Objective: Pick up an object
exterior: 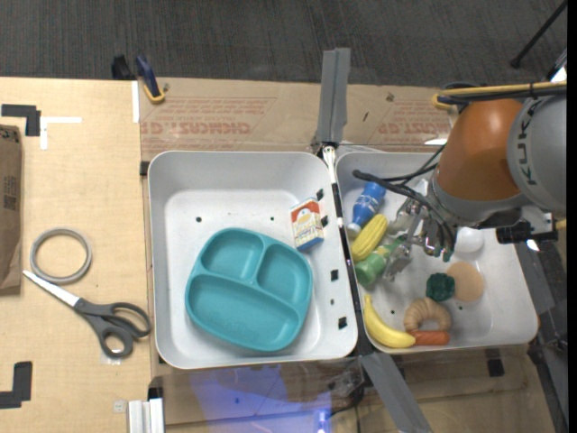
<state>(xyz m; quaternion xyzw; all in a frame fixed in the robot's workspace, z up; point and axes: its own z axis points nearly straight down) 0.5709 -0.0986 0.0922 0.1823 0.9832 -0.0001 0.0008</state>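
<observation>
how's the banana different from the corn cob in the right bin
The banana is smooth and curved, lying near the bin's front edge; the corn cob is straighter, bumpy with kernels, and lies farther back. The corn cob sits right beside the gripper; the banana lies apart from it, next to a croissant. Both are yellow and lie along the right bin's left side.

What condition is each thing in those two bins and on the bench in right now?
Teal plate: flat in the left bin, its sections bare.
Small carton: standing tilted against the left bin's right wall.
Banana: lying loose in the right bin.
Corn cob: lying by the divider.
Blue bottle: on its side.
Gripper: low over the right bin's toys.
Scissors: closed, on the bench.
Tape roll: lying flat.
</observation>
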